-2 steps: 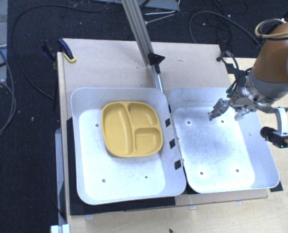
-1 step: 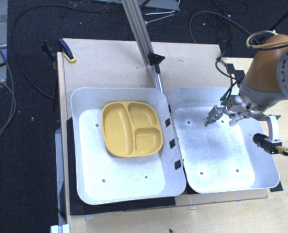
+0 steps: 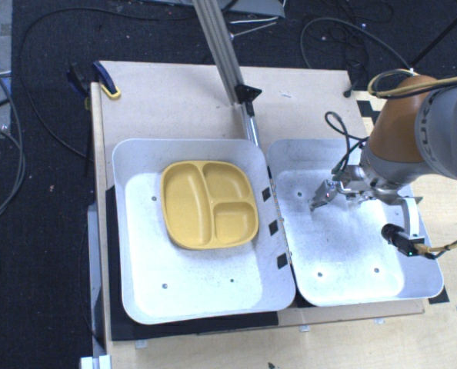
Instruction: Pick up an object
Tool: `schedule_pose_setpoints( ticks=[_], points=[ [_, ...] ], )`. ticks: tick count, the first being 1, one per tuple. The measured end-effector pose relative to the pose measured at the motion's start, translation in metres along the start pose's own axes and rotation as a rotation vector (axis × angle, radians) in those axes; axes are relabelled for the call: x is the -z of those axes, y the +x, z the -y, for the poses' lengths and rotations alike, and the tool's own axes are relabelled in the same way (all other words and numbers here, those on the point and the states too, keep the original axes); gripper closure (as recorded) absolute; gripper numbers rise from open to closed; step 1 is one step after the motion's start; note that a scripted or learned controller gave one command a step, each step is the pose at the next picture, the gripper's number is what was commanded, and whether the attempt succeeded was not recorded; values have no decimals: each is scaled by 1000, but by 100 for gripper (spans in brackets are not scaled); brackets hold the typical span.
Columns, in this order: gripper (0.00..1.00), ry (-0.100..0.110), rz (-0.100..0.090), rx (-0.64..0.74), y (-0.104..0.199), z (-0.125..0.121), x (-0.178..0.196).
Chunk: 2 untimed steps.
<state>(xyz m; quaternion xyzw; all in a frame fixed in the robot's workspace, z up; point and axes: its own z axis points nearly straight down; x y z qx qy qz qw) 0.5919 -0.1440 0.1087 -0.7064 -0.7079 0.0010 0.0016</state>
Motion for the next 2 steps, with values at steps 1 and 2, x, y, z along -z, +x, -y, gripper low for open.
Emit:
schedule_pose_setpoints(
  ticks=[1,2],
  points=[
    [100,-5,2,-2,-1,-1,14],
    [100,-9,3,-3,-11,-3,71]
  ],
)
